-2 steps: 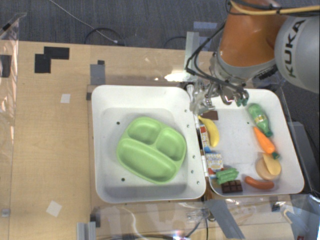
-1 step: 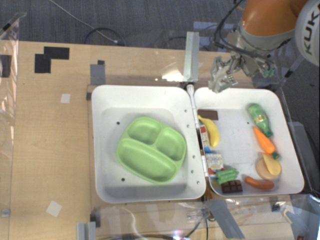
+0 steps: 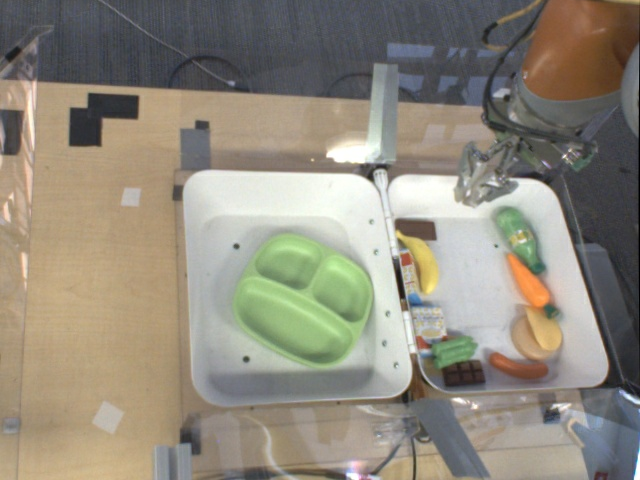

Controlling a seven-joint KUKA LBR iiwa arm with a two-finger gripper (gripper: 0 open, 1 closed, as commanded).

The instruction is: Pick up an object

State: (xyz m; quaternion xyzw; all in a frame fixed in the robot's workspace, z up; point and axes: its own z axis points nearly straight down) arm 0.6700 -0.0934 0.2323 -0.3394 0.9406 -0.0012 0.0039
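Observation:
My gripper [image 3: 485, 183] hangs over the far edge of the right bin [image 3: 575, 268], its fingers slightly apart and open, with nothing between them. In the bin just below it and to the right lies a green bottle [image 3: 518, 236], and an orange carrot [image 3: 528, 280] below that. A banana [image 3: 424, 260] lies at the bin's left side next to a small brown block [image 3: 418, 231]. Toward the near edge are a tan rounded piece [image 3: 537, 335], a red sausage [image 3: 518, 366], a chocolate bar [image 3: 463, 373], a green item [image 3: 455, 349] and a small white carton [image 3: 428, 320].
The left bin [image 3: 210, 228] holds a green divided plate [image 3: 303, 298]. A metal post [image 3: 382, 113] stands behind the ridge between the two bins. The arm's orange band [image 3: 575, 38] is at the upper right, with cables beside it.

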